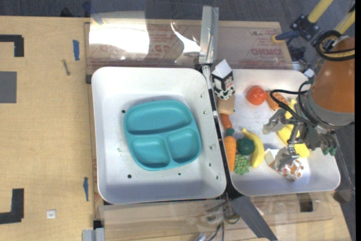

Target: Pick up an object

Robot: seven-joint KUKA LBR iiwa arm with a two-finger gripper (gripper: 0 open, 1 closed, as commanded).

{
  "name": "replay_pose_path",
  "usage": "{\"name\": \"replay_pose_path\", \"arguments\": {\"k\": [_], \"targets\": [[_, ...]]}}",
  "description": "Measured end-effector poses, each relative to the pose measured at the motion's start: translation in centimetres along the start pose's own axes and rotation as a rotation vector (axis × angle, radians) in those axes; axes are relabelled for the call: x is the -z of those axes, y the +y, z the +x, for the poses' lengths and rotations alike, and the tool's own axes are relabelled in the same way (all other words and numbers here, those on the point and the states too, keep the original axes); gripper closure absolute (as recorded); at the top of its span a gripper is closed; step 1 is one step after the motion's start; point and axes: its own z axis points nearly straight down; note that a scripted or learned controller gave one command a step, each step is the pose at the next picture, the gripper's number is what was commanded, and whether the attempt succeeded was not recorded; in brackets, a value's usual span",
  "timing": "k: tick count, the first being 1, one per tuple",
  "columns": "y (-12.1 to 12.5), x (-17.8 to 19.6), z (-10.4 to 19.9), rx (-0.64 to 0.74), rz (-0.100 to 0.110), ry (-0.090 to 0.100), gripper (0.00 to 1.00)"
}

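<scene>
The right bin point(321, 178) holds several toy foods. Among them are a red tomato point(256, 95), a carrot point(230, 149), a banana point(256, 145), a green broccoli piece point(246, 147) and green grapes point(241, 164). A small milk carton point(224, 79) stands at the bin's far left corner. My gripper point(285, 135) reaches in from the right and hangs open, low over a yellow piece point(286, 132) in the bin's right half. A speckled white and orange item point(291, 167) lies just in front of it. I see nothing lifted between the fingers.
The left bin point(107, 178) holds a teal divided plate point(162, 134). An orange piece point(278, 101) lies behind the gripper. The arm's orange band point(337, 90) hangs over the right bin's right edge. A clear plastic sheet point(146, 39) lies behind the bins.
</scene>
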Motion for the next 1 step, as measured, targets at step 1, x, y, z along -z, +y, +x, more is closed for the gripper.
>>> {"name": "replay_pose_path", "arguments": {"k": [1], "targets": [[0.75,-9.7,-1.07,0.332,0.001,-0.004,0.0]]}}
